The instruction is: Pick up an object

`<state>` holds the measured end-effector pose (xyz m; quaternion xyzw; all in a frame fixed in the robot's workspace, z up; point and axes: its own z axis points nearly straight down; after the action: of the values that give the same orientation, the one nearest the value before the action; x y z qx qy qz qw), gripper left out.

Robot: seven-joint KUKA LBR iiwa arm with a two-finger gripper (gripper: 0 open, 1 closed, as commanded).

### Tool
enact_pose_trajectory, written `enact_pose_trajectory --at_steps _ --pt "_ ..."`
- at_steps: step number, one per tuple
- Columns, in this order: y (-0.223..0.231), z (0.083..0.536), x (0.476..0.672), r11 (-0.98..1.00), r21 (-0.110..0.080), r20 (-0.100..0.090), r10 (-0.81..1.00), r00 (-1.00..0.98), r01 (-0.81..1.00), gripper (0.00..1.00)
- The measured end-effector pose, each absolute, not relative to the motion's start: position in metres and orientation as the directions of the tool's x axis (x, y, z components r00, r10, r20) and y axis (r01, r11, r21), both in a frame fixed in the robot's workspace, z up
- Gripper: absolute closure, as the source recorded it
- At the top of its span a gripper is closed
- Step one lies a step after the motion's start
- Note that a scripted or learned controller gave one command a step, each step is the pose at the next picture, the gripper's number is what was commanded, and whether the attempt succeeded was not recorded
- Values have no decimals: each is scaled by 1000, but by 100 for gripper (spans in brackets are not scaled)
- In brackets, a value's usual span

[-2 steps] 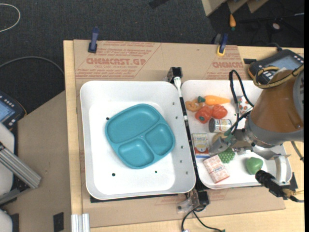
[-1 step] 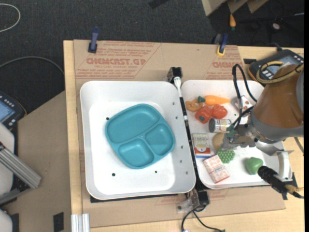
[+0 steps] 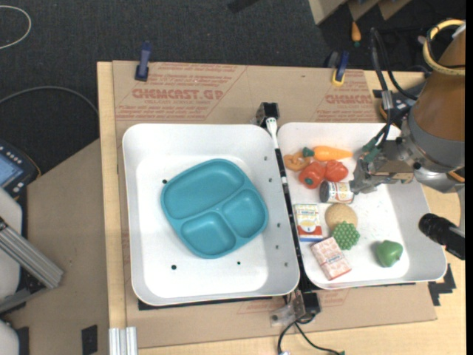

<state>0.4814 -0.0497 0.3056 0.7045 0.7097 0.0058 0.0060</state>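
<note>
End effector low over the right bin's toy food, approach step in hand.

The end effector hung at the right bin, just beside a small can and close to a red pepper; I could not tell how far it was open, and nothing showed gripped in it. An orange carrot, a potato, broccoli, a green pepper and two small cartons lay near on the bin floor. The left bin on the worktop held a blue divided plate. By my judgement, no pick was yet made; the next move called for settling squarely over one item, likely the can, and closing without nudging its neighbours.
</note>
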Motion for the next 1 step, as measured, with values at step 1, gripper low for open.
enact_pose_trajectory --at_steps 1 --pt "4 265 479 5 -5 2 1000 -5 1000 100"
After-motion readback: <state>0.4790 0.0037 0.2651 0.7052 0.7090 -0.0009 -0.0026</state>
